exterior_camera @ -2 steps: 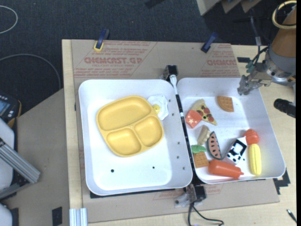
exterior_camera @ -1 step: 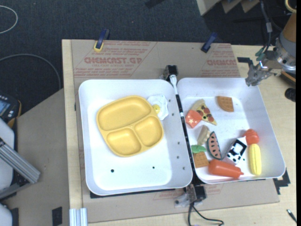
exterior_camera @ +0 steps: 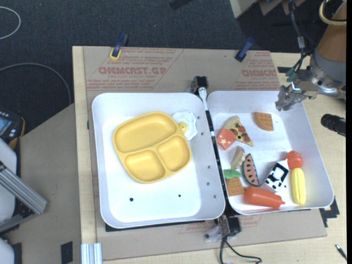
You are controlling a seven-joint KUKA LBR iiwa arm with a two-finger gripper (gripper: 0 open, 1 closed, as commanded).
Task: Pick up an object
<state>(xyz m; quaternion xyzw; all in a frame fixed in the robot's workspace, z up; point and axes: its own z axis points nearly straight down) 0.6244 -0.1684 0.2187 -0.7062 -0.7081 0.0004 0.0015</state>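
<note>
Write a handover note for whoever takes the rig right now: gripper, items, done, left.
Gripper: over the right bin's far right corner, holding nothing visible; finger state unclear.
Right bin: pizza slice, waffle piece, watermelon slice, corn cob, red pepper and other toy food.
Left bin: yellow divided plate, fried egg.
Done: nothing lifted.
Left: pick one object.

Both bins (exterior_camera: 104, 147) are seen as smooth, glossy white plastic. The yellow divided tray (exterior_camera: 151, 146) looks like smooth, satin plastic. Toy foods (exterior_camera: 263, 197) appear as shiny plastic. The bench (exterior_camera: 165, 67) is covered in matt brown printed paper.
</note>
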